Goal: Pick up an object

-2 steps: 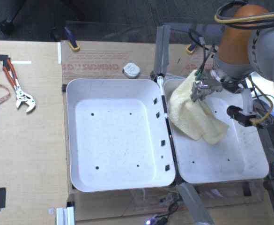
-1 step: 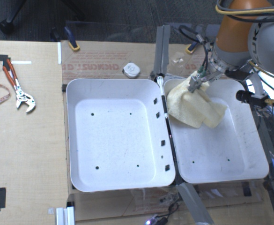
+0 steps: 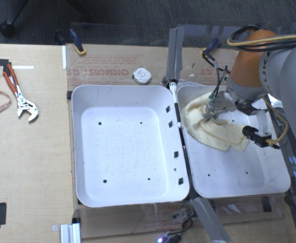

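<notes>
Both white bins sit side by side on the table (image 3: 26,186); in the right bin (image 3: 239,181) a crumpled cream cloth (image 3: 211,128) stretches from upper left toward lower right (soft, folded, pale yellow). Its upper edge hides under the claw (image 3: 216,108), whose grip state I cannot tell.

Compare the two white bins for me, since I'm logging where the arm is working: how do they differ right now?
The right bin holds a crumpled cream cloth near its back left corner, while the left bin shows only its bare speckled floor with small dark holes. The end effector is down at the cloth in the right bin; the left bin has no arm over it. Both are shallow, white, rounded at the corners, and sit side by side.
</notes>
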Tool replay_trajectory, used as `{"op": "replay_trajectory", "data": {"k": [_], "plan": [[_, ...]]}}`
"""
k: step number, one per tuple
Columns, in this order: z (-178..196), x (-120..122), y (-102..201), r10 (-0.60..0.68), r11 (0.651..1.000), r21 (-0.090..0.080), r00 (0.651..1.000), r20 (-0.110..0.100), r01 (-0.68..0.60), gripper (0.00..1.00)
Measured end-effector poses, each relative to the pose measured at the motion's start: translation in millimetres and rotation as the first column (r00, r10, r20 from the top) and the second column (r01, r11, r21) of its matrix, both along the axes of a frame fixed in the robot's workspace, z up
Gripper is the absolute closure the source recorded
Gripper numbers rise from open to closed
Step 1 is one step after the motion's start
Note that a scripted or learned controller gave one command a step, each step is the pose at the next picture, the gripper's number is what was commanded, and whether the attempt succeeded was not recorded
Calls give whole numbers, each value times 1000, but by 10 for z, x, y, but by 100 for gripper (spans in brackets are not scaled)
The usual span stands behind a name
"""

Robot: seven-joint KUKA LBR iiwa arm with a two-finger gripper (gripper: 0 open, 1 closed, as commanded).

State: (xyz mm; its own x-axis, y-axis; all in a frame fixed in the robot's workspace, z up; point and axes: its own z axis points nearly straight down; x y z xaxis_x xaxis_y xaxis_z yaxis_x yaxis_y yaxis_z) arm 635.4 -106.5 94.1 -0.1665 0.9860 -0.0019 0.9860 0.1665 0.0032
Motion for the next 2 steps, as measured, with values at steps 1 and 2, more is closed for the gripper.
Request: {"op": "replay_trajectory", "data": {"k": [1, 2], "plan": [[985, 239, 640, -9, 1000, 0, 1000, -2, 9, 100], [966, 229, 544, -336, 942, -2, 942, -5, 336, 100]]}}
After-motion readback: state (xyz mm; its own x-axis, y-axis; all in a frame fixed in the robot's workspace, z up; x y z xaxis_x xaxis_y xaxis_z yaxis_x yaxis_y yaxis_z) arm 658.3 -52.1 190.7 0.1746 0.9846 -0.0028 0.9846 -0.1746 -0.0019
